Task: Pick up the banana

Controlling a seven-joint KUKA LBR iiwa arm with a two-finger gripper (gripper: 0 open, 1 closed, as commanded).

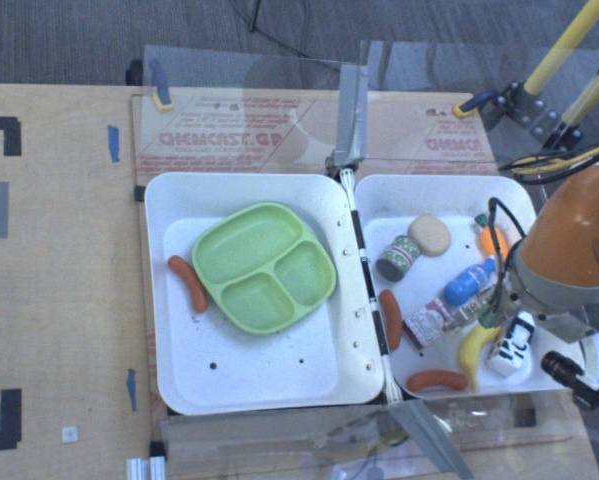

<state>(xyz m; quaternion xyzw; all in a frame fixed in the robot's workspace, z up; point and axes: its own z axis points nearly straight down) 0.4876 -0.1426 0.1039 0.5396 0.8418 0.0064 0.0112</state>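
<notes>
- The banana (475, 350) lies in the right bin (449, 190), just beside the plastic bottle (457, 296).
- The gripper (507, 350) is touching the banana; I cannot tell its opening.
- Judged step: grasping. Next needs a firm close, then lift.

bins (249, 393): white plastic, matt, finely speckled | plate (264, 266): green plastic, smooth, soft sheen | bench (59, 268): pale wood, matt | bottle (457, 296): clear glossy plastic – blue cap | banana (472, 348): yellow, smooth skin | arm (569, 243): orange band, glossy – grey part looks like matt metal
</notes>
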